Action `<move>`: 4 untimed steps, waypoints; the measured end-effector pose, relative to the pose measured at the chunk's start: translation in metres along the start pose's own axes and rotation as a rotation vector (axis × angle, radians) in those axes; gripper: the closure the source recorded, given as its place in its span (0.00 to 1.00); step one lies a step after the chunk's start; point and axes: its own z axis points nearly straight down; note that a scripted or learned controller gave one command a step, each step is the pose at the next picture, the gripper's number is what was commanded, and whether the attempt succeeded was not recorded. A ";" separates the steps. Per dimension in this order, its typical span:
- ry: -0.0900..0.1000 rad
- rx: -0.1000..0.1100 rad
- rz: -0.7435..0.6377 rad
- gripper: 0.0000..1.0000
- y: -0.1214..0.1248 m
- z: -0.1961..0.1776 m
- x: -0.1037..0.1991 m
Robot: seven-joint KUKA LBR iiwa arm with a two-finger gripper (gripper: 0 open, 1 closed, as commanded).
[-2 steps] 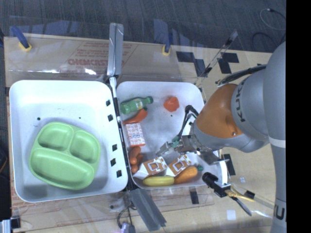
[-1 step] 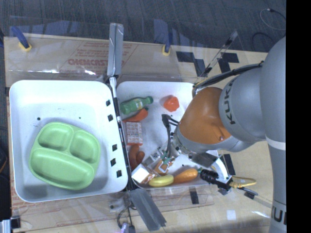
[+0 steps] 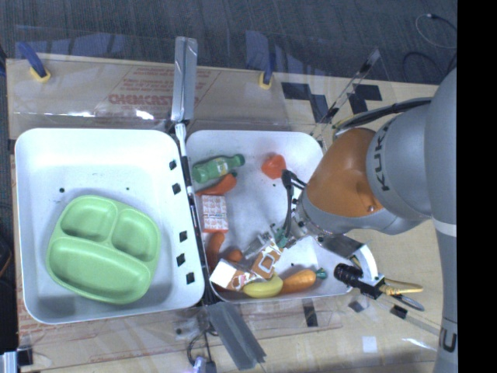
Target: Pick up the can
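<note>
The arm [image 3: 404,169] came in from the right of the frame, its orange band bulging over the right edge of the right bin [image 3: 303,142]. Its claw [image 3: 277,238] pointed down and to the left into the lower middle of that bin. It sat low above a patterned carton [image 3: 265,263], just beside the carton's upper edge. Whether it touched the carton could not be told, nor could how wide the claw stood (the tip was small and lost against the clutter). Nothing could be seen gripped in it.

The can [image 3: 213,212], red and white, lay on its side along the left wall of the right bin. It was left of the claw and apart from it.

Above the can lay a green bottle [image 3: 218,167], also on its side, with a small red item [image 3: 273,165] near the bin's top centre. A banana [image 3: 264,288] and a carrot [image 3: 300,280] lay along the bottom wall, with a white box [image 3: 224,274] at the lower left corner.

The left bin [image 3: 46,150] held a green divided plate [image 3: 103,249] in its lower half.
</note>
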 end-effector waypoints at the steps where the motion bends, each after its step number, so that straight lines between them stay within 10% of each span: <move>1: 0.000 0.000 0.229 0.00 0.044 0.006 -0.064; 2: 0.000 0.001 0.339 0.00 0.078 0.006 -0.101; 3: 0.001 0.001 0.267 0.00 0.038 -0.060 0.005; 4: 0.001 0.003 0.287 0.00 0.012 -0.015 -0.030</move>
